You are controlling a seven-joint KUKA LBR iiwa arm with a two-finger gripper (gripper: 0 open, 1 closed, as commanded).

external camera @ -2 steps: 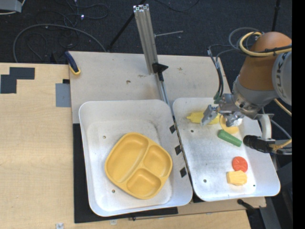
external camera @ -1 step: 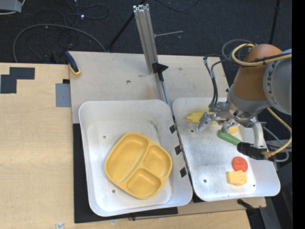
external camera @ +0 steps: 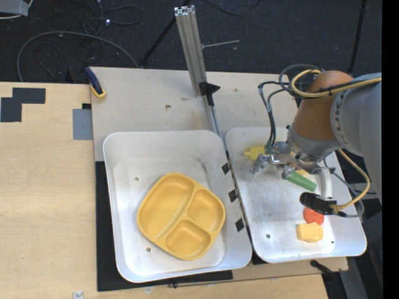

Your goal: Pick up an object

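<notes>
Here, arm: the grey KUKA arm with the orange band (external camera: 321, 114) reaches in over the right-hand shallow white bin (external camera: 274, 229), its two-finger gripper (external camera: 269, 161) low above the bin's far half.
Jaws: whether they stand open or closed cannot be told; nothing is seen held.
Candidate object: the green elongated plastic piece (external camera: 303, 181), lying just beside the gripper, towards the bin's right edge.
Long axis: it runs obliquely, from the bin's far-left side towards its near-right corner; which end leads cannot be made out.
Other contents: a small yellow piece (external camera: 254, 152) near the far edge; a red rounded piece (external camera: 313, 216) and a yellow block (external camera: 310, 232) near the near-right corner.
Left bin: a yellow three-compartment plastic tray (external camera: 181, 215) lies flat in its near half.
Advice, as judgement: centre over the green piece, set the closing direction across its long axis, descend fully, close, then lift straight up.
Risk: the arm's own cables may snag or hide the piece.
</notes>
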